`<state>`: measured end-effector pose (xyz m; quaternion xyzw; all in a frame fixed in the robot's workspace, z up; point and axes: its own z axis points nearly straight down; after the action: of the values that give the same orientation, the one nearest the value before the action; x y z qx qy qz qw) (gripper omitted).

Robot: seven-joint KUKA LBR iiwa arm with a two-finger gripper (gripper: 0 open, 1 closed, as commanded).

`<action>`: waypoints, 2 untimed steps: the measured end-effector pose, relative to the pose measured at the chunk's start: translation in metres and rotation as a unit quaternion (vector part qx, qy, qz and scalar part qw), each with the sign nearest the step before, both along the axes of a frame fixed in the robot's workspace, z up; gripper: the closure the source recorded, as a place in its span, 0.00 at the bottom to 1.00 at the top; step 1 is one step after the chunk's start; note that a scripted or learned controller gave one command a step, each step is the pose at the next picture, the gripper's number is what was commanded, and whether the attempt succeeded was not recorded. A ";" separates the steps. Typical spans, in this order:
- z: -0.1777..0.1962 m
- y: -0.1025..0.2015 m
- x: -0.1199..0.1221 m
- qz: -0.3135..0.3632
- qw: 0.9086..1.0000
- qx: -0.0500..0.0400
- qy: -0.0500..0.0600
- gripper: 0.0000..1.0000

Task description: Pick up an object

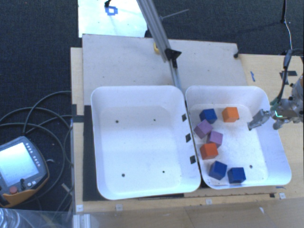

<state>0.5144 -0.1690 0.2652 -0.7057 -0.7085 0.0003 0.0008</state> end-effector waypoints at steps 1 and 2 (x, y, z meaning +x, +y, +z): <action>0.002 0.000 0.001 0.000 1.000 0.000 -0.002 0.00; -0.042 -0.001 -0.005 -0.001 1.000 0.000 0.000 0.00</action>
<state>0.5092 -0.1698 0.2235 -0.7066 -0.7077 0.0003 0.0007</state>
